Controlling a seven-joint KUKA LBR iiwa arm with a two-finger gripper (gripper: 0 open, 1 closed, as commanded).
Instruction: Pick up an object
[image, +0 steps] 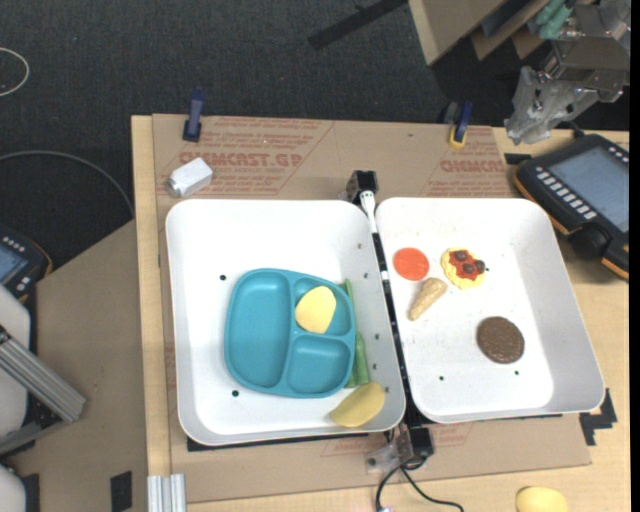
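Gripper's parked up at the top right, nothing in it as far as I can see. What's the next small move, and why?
Probably bring the gripper down and left over the right bin, toward the brown round disc. The gripper sits outside the bins, beyond the right bin's far corner, and the disc lies apart from the orange disc and the tan wedge, so there is room around it.

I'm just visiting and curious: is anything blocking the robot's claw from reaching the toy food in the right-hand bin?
Nothing visible does. The gripper hangs above the bench's far right corner, beyond the right bin. The orange disc, pizza slice, tan cone and brown cookie lie apart on the bin's open floor, uncovered.
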